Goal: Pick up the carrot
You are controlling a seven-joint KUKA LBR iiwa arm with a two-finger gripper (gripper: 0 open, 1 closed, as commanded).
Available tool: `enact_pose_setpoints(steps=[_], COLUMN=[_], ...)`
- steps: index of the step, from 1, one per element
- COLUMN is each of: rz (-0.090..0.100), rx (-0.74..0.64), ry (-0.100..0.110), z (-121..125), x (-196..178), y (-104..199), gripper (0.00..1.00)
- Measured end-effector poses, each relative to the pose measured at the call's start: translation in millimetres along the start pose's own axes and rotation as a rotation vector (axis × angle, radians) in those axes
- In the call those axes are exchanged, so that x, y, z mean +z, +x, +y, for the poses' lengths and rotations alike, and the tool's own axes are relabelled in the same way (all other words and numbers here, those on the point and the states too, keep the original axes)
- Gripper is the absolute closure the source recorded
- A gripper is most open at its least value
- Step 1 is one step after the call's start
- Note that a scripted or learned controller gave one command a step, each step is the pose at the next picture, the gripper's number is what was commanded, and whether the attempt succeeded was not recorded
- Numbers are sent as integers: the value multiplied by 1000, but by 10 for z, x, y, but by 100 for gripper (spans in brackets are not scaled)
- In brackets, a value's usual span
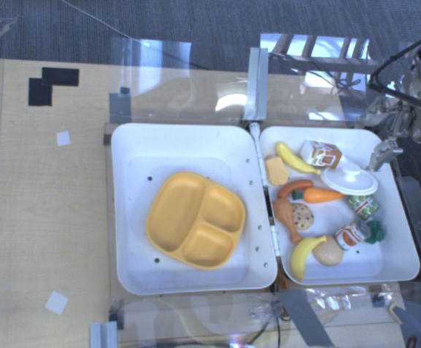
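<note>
Gripper [388,151]: over the right bin's far right rim, up-right of the carrot; finger state cannot be told.
Carrot [321,195]: mid right bin [399,267], touching white lid [350,180].
Yellow tray [196,220]: left of carrot, neighbouring bin.

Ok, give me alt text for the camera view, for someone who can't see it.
An orange carrot lies among toy foods in the right white bin, beside a white lid and two bananas. The left white bin holds a yellow divided plate. The tool hangs at the right bin's upper right edge, away from the carrot.
</note>
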State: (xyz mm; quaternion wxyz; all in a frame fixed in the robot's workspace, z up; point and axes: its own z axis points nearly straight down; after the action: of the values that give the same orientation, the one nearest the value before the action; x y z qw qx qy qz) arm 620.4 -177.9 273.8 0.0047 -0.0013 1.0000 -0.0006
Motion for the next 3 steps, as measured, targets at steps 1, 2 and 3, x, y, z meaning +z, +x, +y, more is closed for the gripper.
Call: enact_pose_setpoints(steps=[1,2,3], rz=[8,-12,-18], rx=[480,488,482], ry=[0,0,-2], z=[248,599,614], x=[1165,1785,1651], y=[511,272,242], gripper=[0,0,100])
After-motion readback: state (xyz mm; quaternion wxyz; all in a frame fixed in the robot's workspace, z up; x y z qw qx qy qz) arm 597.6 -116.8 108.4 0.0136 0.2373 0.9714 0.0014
